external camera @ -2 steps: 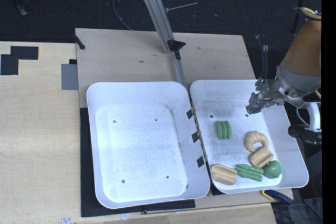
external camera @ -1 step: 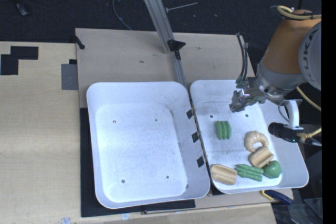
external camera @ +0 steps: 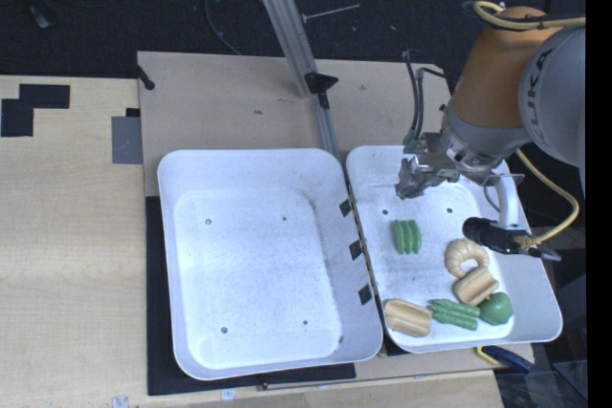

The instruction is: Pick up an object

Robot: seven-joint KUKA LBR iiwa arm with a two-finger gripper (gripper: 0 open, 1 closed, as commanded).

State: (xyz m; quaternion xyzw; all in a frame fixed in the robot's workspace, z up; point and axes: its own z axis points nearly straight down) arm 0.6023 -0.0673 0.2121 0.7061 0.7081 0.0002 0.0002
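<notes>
The pale wooden bench (external camera: 67, 234) is lying flat under everything, its smooth grain showing at the left, with a tan board (external camera: 229, 100) sitting farther back under the bins. The grey arm (external camera: 535, 100) is reaching in from the right, its rounded orange band (external camera: 502, 53) gleaming above the wrist.

The left bin (external camera: 191, 177), a shallow white plastic tray with rounded corners and a faintly speckled floor, is sitting beside the right bin (external camera: 368, 167), which is of the same make; small black clips are joining their touching edges. A ribbed metal rail (external camera: 287, 24) is slanting up from behind the bins toward the dark background.

The gripper (external camera: 413, 179), dark metal and angular, is hanging over the far left part of the right bin, above bare white floor. Its fingers are too small and dark to read, so I cannot tell whether they are parted or closed; nothing is showing between them.

The toy foods are lying toward the near side of the right bin. A ridged green pod-like piece (external camera: 407, 236) is resting alone near the bin's middle, just below the gripper. A tan croissant-shaped piece (external camera: 466, 255) is curling at the right, touching a tan bread roll (external camera: 475, 285). A long green bean-like piece (external camera: 453, 312) is lying between another pale bun (external camera: 408, 316) and a round green piece (external camera: 496, 308).
</notes>
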